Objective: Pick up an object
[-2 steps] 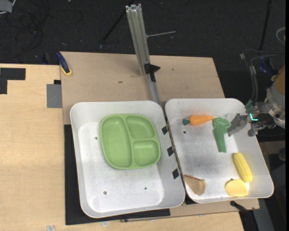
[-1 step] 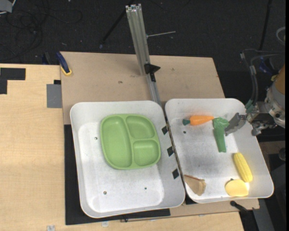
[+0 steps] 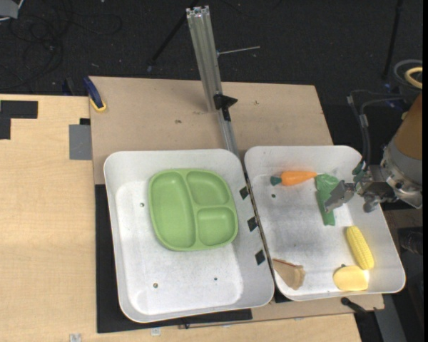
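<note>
— Gripper (image 3: 349,191) first: where is it, and is it clenched?
— It hangs over the right bin (image 3: 307,155) near the right edge, at the green toy (image 3: 327,194). Whether the fingers are clenched or released cannot be told, nor whether they touch the toy.
— What lies nearest the camera?
— A yellow lemon-like piece (image 3: 351,278) at the near right corner, a brown wedge (image 3: 290,272) at the near left corner, then a corn cob (image 3: 359,246) along the right edge.
— And farther back?
— An orange carrot (image 3: 297,178) toward the far edge. The left bin (image 3: 128,276) carries a green divided plate (image 3: 193,209).
</note>
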You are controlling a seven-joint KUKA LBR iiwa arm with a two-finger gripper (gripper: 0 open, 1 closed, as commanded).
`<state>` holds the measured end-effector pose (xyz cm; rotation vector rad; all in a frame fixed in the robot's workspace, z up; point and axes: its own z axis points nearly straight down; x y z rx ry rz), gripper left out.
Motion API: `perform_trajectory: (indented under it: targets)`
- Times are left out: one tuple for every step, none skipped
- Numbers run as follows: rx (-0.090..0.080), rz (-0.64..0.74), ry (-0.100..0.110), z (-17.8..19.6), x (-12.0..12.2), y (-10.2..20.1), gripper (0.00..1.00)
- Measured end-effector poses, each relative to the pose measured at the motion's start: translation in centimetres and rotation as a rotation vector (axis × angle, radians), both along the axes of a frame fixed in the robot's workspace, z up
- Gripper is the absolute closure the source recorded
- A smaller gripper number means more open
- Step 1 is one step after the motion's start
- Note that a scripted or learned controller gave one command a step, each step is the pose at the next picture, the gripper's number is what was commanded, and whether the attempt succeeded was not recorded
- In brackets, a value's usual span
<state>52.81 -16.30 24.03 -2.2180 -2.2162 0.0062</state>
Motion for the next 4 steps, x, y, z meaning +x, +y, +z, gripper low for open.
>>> perform_trajectory:
  targets:
    - [0.001,0.0,0.001,-5.6,0.1,-0.9,0.0]
    - [0.001,0.0,0.001,-10.5,0.7,-1.4,0.0]
    - [0.0,-0.003,-0.003,-9.3,0.8,-1.6,1.0]
    - [-0.002,0.002,-0.009,-5.0,0.7,-1.5,1.0]
